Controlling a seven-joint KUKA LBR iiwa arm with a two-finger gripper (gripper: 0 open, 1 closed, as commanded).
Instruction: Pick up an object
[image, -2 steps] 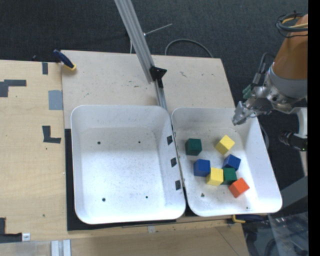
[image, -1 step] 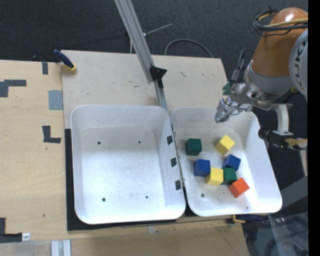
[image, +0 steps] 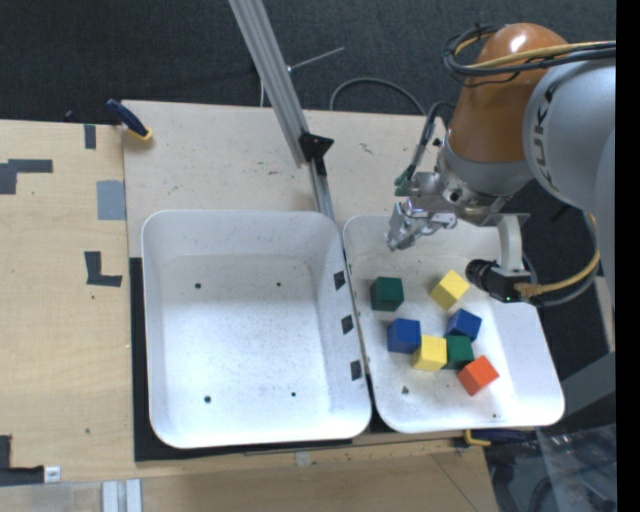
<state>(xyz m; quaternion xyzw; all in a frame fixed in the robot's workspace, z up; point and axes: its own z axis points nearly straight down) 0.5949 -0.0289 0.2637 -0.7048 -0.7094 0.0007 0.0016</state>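
Note:
Several small cubes lie in the right bin (image: 520, 400): a dark green cube (image: 387, 293), a yellow cube (image: 450, 289), a blue cube (image: 404, 334), a second blue cube (image: 464, 325), a second yellow cube (image: 432, 352), a green cube (image: 459, 349) and an orange cube (image: 478, 374). My gripper (image: 402, 236) hangs over the bin's far left corner, above and a little behind the dark green cube. Nothing shows between its fingers.
The left bin (image: 240, 330) stands beside the right one. A slanted metal rail (image: 285, 90) runs down to the gap between the bins. A blue and yellow clamp (image: 130, 118) lies at the bench's far left. Black cables (image: 520, 285) hang off the arm.

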